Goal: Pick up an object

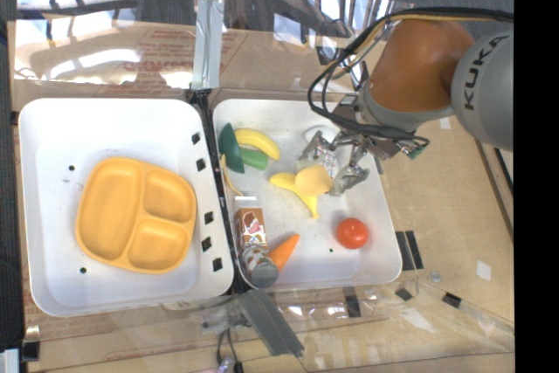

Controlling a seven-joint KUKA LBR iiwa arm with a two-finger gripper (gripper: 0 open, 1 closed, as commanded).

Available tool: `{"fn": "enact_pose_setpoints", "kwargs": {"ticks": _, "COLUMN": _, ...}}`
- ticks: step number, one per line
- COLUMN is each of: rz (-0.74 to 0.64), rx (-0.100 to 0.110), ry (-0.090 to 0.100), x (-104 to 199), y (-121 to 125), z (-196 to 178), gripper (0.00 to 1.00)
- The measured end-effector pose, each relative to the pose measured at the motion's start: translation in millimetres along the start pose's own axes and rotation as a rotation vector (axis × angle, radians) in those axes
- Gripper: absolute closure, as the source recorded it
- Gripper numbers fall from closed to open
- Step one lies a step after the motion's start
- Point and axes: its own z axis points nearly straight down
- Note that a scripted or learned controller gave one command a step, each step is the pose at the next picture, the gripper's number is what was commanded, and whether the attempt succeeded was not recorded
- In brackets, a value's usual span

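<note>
The gripper [336, 163] hangs low in the right bin [377, 214], its metal fingers [352, 175] spread apart and pointing down over the white floor. Nothing sits between them. Just beside the fingertips, on the side toward the left bin, lies a yellow banana-shaped piece [304, 186] (whether a finger actually touches its edge is hard to make out at this angle). Above the gripper the grey arm [489, 87] with its orange band [415, 65] comes in from the right, black cables looping over the wrist.

Near the front wall of the same bin lies a red tomato [352, 232], apart from the yellow piece. Toward the dividing wall sit a second yellow banana [259, 142] and a green vegetable [240, 153], touching each other. In the front corner by the divider, an orange carrot [285, 250] leans against a small can [253, 245] lying on its side.

The left bin [52, 135] holds a yellow divided plate [135, 214] with three compartments, resting flat. Both bins stand on the desk [437, 214].
</note>
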Motion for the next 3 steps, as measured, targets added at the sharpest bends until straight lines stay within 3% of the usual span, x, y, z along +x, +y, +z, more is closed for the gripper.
{"fn": "enact_pose_setpoints", "kwargs": {"ticks": 1, "rz": -0.002, "rx": 0.002, "ry": -0.002, "x": -1.8, "y": 0.3, "z": -1.4, "gripper": 0.00}}
{"fn": "enact_pose_setpoints", "kwargs": {"ticks": 2, "rz": 0.071, "rx": 0.003, "ry": -0.003, "x": 11.8, "y": -6.1, "z": 59.9, "gripper": 0.00}}
{"fn": "enact_pose_setpoints", "kwargs": {"ticks": 3, "rz": 0.065, "rx": 0.008, "ry": -0.007, "x": 8.4, "y": -6.8, "z": 46.9, "gripper": 1.00}}
